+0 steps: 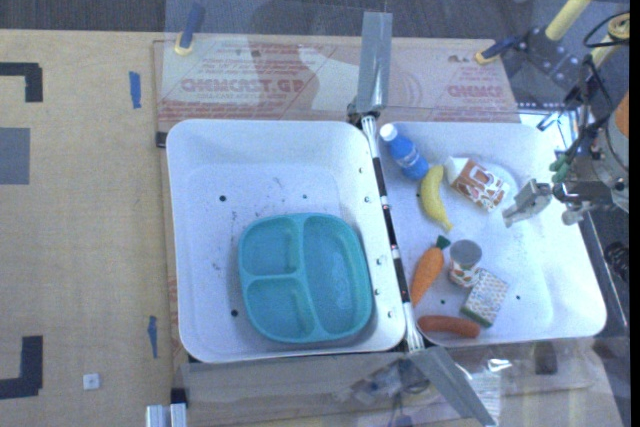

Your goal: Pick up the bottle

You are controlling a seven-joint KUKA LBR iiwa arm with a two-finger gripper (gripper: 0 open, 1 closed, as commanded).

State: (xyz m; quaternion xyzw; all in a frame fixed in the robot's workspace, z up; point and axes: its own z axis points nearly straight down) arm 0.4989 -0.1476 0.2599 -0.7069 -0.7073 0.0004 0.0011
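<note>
The bottle (404,153) lies against the bin divider just above the banana (433,196); the end effector (528,202), whose state I cannot tell, should probably descend clear of the banana.

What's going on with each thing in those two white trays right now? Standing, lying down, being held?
Bottle: lying on its side, right bin's far left corner, not held.
Banana: lying flat beside the bottle.
Carrot: lying flat.
Can: upright.
Sausage: lying flat at the near edge.
Teal tray: flat in the left bin.
Gripper: over the right bin, holding nothing.
</note>
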